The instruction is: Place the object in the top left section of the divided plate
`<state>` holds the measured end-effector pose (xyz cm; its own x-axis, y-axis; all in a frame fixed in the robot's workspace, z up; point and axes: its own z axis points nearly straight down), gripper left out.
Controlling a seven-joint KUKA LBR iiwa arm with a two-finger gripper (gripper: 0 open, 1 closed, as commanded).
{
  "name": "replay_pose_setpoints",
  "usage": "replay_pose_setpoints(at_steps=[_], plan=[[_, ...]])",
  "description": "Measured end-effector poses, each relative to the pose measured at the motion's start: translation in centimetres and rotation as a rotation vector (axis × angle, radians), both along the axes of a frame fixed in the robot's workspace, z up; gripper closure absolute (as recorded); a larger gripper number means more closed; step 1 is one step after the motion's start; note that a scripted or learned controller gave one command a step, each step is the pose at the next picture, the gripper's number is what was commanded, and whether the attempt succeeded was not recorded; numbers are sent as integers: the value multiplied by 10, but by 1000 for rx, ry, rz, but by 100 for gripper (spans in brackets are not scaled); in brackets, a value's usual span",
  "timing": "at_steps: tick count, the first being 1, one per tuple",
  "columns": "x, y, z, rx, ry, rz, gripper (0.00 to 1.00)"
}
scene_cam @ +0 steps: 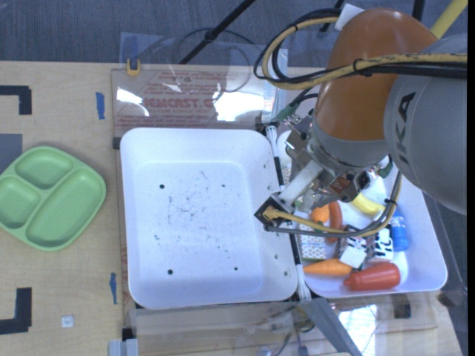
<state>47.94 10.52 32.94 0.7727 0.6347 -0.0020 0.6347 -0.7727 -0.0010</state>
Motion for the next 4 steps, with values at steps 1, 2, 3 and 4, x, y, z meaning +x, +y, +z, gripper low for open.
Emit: replay_pose_setpoints(at_steps=[1,2,3,4], plan=[[25,-24,82,0,-1,256,100],[-1,32,-43,1,1,200,100],[-1,102,-55,0,-1,204,100],[0,71,44,0,0,138,100]])
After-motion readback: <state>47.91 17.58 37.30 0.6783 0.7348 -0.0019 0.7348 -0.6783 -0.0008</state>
